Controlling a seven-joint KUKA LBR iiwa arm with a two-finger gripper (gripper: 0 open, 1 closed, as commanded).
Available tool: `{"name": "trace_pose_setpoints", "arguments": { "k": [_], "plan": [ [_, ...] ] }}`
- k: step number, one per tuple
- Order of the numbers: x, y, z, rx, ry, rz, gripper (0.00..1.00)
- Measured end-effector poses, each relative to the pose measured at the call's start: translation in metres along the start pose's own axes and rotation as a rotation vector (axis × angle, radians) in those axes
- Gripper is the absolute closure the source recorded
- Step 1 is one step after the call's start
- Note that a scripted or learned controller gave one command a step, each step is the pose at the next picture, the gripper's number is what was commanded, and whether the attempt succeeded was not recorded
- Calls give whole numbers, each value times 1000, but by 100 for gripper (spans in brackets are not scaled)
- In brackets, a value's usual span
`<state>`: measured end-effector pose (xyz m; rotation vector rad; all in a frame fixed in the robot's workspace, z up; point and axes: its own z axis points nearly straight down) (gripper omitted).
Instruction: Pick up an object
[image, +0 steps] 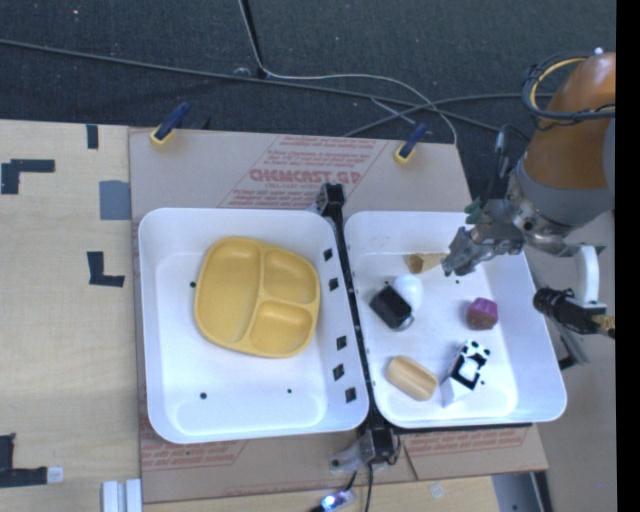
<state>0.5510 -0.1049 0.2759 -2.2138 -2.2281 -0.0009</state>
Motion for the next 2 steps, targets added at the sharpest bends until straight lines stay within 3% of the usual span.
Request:
{"name": "trace_pose_setpoints", "arguments": {
  "k": [2],
  "plan": [
    [89, -10, 26, 3, 0, 1, 100]
  ]
}}
